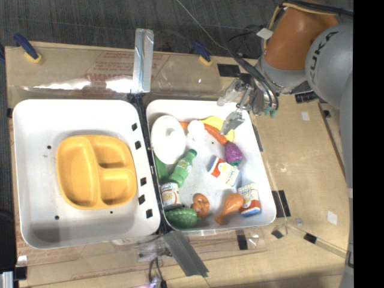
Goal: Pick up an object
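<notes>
Here, the objects for picking all lie in the right bin [264, 179], heaped loosely across its floor. At its upper edge you see a yellow piece [215, 123], partly hidden, with an orange carrot [215, 134] slanting just below it and a purple toy [234, 153] beside the carrot's lower end. A white round lid [167, 139] sits at the bin's upper left, touching a green bottle [182, 169] that tilts down toward a small can [170, 194]. In the middle you have a small red-and-white carton [225, 173]; lower down, a brown pretzel-like piece [200, 204], a toy drumstick [230, 206], a second small carton [249, 200] and a green bumpy vegetable [181, 217] along the bottom wall.

The gripper [233, 123] hangs over the bin's upper right corner, just above the yellow piece and the carrot. Its fingers are too small and blurred against the clutter for you to tell how they stand, and nothing is seen lifted off the bin floor. Behind it the arm [312, 41] reaches in from the right, its orange band [288, 32] prominent near the top.

The left bin [36, 131] lies just beside the right one and carries a yellow divided tray [96, 171] near its middle. Both bins rest on a brown bench [300, 161], with a strip of silver tape [143, 59] standing above the seam between them.
</notes>
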You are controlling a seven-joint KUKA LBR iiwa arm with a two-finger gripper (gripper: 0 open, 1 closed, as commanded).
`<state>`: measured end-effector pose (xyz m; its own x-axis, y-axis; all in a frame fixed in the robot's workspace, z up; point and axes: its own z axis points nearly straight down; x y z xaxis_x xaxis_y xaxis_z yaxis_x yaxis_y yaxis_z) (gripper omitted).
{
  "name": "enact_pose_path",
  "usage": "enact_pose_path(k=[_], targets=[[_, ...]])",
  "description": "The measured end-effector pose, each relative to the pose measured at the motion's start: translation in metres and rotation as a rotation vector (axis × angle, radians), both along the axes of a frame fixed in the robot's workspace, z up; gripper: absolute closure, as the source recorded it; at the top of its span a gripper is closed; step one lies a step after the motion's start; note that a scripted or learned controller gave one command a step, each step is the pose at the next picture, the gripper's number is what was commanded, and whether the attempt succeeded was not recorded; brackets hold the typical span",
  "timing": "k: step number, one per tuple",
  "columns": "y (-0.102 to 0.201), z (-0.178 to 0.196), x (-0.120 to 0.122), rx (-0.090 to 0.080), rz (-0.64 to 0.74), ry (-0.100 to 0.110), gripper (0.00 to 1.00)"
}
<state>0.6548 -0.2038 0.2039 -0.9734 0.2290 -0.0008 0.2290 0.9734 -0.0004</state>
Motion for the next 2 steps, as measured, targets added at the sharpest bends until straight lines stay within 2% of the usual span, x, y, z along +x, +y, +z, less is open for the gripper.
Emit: enact_pose_path(k=[1, 2], targets=[[-0.006, -0.109, -0.049, -0.001, 0.003, -0.006, 0.0], [0.016, -0.112, -0.02, 0.0, -0.015, -0.001, 0.0]])
